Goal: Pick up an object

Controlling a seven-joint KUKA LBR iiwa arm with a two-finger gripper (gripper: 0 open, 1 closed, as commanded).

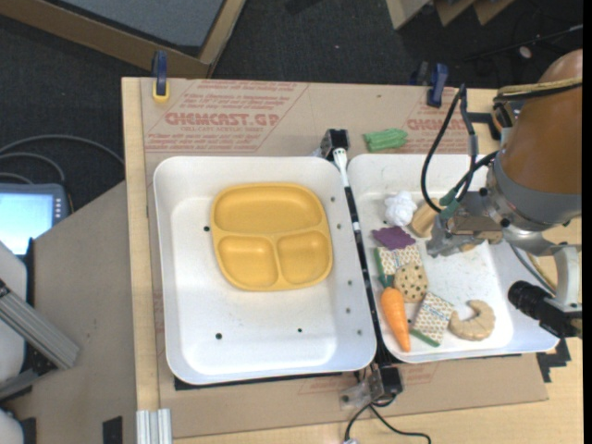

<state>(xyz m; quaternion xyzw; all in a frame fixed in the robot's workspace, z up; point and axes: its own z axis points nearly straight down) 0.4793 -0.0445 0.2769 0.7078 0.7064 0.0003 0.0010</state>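
camera view: your gripper (448,237) hangs low in the right bin (527,340) beside the tan piece (425,218), approach step; i can't tell its jaw state. next, you'll need to center over it.

The grey and orange arm (546,146) is cut off by the right edge of the camera view, and its bulk hides the upper right part of the right-hand shallow white bin (481,345). The pincer (450,234) sits low among dark cables, its tips too small and cluttered to read. A tan rounded object (424,218) beside it is partly covered. A lit screen (28,220) is cut by the left edge.
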